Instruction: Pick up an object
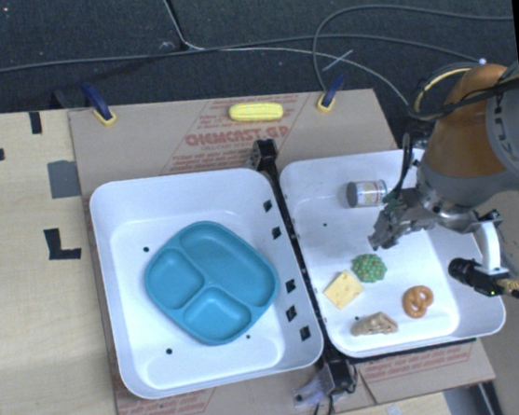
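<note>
We see the hand (386, 231) over the right shallow white bin (309, 186) | we cannot tell its spread | green broccoli-like toy (369, 267) just below it, untouched.

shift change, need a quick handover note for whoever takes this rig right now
Gripper: low over the right bin, near its middle; cannot tell whether it is open or shut, and nothing is seen held in it.
In the right bin: small metal can on its side at the back, green broccoli piece just in front of the gripper, yellow cheese wedge, pretzel, tan bread-like piece.
Left bin: blue divided tray.
Yellow banana-like toy lies on the cardboard behind the bins.
Done: no pick seen yet.
Left: grasp one object and lift it.
</note>
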`<move>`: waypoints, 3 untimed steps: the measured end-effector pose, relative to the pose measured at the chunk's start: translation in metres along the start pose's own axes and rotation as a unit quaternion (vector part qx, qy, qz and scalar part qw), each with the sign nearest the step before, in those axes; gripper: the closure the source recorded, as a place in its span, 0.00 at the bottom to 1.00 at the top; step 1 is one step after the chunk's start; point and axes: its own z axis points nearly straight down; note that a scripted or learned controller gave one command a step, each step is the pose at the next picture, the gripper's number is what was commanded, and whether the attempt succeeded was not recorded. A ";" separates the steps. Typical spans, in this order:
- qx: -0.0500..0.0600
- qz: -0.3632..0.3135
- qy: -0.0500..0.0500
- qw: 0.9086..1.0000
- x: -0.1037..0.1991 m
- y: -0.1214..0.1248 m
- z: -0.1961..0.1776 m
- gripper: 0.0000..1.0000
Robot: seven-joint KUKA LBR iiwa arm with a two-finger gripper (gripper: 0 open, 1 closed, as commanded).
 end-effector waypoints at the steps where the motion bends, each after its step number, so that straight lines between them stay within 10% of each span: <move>1: -0.002 -0.001 -0.001 1.000 -0.003 0.009 -0.059 1.00; 3: 0.002 -0.003 0.001 1.000 0.056 0.029 -0.089 1.00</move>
